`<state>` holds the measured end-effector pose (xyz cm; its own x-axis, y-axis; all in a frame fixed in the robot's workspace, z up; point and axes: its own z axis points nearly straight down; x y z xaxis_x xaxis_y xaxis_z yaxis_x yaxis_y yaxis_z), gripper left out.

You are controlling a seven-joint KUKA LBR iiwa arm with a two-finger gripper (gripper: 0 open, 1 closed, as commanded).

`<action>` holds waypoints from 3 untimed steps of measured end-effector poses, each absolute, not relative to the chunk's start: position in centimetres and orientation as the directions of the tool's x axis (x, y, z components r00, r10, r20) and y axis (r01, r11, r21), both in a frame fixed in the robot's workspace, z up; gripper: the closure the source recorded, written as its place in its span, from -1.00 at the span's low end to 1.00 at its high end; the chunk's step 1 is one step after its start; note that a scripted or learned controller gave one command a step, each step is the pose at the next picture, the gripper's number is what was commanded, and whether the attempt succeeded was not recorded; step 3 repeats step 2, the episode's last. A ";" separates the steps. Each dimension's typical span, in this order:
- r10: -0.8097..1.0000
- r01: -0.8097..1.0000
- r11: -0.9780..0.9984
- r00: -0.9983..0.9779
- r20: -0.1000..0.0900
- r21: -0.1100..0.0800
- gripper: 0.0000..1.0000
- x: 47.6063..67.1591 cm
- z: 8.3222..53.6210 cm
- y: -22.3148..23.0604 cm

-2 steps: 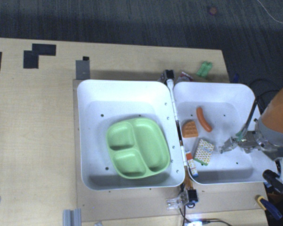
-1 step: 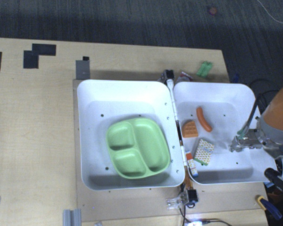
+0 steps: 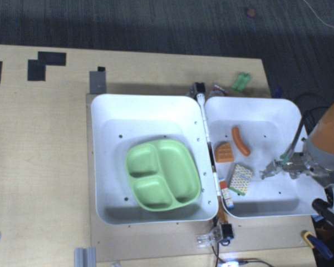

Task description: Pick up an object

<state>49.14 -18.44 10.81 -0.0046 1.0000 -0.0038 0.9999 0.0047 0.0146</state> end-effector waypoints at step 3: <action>1.000 1.000 0.006 -0.006 -0.004 0.018 -1.00 49.3 11.9 -18.4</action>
